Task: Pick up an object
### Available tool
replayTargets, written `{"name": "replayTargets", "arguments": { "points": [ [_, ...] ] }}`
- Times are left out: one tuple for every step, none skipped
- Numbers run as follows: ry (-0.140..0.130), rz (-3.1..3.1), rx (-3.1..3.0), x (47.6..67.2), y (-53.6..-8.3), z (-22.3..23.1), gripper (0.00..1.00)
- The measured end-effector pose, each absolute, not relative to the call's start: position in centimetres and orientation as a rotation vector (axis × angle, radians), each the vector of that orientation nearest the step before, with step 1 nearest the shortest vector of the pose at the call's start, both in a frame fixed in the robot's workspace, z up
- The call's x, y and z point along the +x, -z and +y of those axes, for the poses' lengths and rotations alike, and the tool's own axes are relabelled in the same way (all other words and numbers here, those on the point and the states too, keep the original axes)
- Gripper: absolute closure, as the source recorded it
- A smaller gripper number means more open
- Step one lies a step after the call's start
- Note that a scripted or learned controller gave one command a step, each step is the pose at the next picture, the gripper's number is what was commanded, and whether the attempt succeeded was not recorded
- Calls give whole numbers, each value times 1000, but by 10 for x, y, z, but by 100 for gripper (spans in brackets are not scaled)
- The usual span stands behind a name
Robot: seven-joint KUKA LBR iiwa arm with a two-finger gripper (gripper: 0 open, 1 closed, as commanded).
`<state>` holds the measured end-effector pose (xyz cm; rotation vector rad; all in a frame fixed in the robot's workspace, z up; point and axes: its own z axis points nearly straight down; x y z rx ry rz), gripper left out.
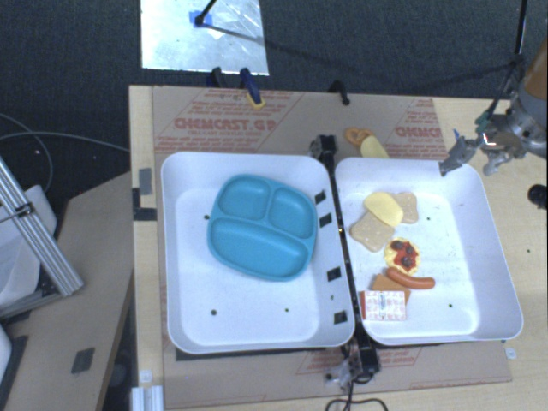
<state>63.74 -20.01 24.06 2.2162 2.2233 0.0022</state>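
The right bin point(492, 255) holds several toy foods: a yellow piece point(383, 208), a beige bread slice point(370, 230), a small tan piece point(407, 205), a red-and-yellow pizza piece point(402, 253), a sausage point(413, 281) and a red-and-white packet point(384, 305). My gripper point(472, 163) hangs above the bin's far right corner, well to the right of the food. Its two fingers are spread apart with nothing between them, so it is open.
A blue divided plate point(261, 227) lies in the left bin point(184, 255). A yellow piece point(373, 147) and an orange-brown piece point(357, 135) lie on the cardboard behind the right bin. A shiny sheet point(203, 24) lies at the far back.
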Motion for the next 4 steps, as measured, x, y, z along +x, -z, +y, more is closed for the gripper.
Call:
{"name": "replayTargets", "arguments": {
  "points": [
    [12,2230,2233,585,-84,-206,0],
    [-11,2227,2205,660,-88,-161,0],
    [-9,2214,2218,610,-88,-182,0],
    [-9,2213,2218,562,-88,-208,0]
  ]
}}
